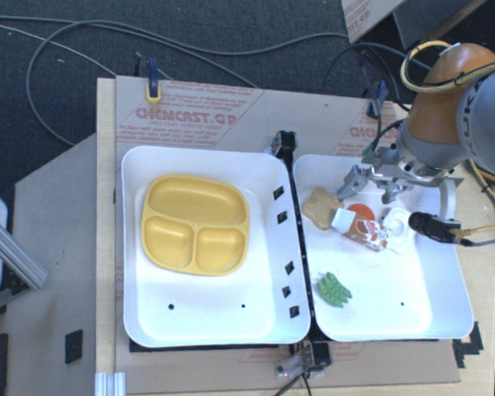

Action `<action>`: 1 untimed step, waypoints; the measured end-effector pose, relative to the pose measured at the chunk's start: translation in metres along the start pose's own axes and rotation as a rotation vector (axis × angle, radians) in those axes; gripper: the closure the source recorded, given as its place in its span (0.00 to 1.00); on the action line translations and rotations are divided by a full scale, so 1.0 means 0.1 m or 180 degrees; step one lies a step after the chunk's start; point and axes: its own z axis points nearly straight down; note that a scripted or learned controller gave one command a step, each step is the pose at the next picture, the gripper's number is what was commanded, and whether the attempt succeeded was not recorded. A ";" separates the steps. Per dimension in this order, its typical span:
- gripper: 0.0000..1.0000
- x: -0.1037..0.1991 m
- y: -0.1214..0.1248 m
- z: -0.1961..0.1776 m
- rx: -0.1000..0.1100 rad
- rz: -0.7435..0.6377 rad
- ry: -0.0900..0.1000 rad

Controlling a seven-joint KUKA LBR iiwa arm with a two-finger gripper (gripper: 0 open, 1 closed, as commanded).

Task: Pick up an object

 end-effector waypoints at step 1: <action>0.00 -0.04 -0.09 0.49 0.0006 0.0002 0.0002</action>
